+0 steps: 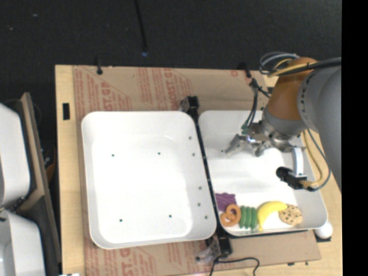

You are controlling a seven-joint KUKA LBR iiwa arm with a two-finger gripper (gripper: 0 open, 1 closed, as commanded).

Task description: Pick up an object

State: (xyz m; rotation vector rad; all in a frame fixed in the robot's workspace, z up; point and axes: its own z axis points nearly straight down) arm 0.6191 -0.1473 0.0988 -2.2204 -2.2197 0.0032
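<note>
Now the grey arm with its orange band reaches over the shallow white right-hand bin (230, 125), and its claw (248, 144) hangs above the bare upper stretch of that bin, fingers splayed apart, released, with nothing between them. Nothing lifted yet, then. The candidates all sit well apart from the claw, lined up along the right-hand bin's near wall: a purple crinkled piece (225, 200) closest to the divider, an orange pretzel-shaped ring (231, 215) just beside it, a green ridged toy (248, 217) next along, then a yellow banana-shaped toy (269, 210) and a tan speckled cookie (290, 215) toward that bin's outer corner. The other shallow white bin (144, 177) lies beyond the divider on the cardboard-covered tabletop (132, 88). Judging by this, the pick is barely begun: choosing a target, descending, closing and lifting all remain.
</note>
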